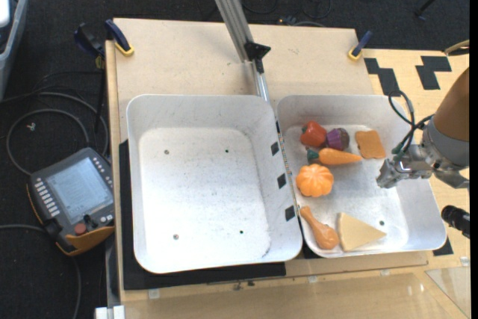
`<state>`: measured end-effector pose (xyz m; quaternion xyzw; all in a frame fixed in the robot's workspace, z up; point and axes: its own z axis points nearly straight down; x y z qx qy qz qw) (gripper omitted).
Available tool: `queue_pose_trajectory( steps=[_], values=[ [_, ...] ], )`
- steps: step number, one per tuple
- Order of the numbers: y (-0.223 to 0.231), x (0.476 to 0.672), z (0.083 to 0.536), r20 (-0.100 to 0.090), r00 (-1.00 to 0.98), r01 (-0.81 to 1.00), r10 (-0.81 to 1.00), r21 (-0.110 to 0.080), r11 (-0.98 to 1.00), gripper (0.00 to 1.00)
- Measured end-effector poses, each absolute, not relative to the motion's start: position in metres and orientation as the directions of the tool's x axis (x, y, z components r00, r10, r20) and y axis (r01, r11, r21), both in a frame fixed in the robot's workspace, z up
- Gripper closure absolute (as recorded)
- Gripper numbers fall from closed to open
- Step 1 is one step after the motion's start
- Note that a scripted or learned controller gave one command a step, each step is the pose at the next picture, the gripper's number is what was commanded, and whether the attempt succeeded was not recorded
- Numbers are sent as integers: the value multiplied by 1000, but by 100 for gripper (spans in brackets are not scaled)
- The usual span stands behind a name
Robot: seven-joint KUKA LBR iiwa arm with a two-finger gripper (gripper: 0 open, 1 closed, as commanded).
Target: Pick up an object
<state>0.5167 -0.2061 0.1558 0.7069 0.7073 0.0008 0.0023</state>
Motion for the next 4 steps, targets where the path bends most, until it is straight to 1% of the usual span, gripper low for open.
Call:
queue_pose_trajectory(
  steps=[1,2,3,4],
  values=[
    [-207,519,209,-3,-3,1000,1000,7,3,100],
    [-156,540,202,1,-9,1000,1000,2,9,100],
    [-106,552,201,2,-9,1000,1000,1,9,100],
    [-54,575,218,2,-8,1000,1000,4,8,100]
  ],
)
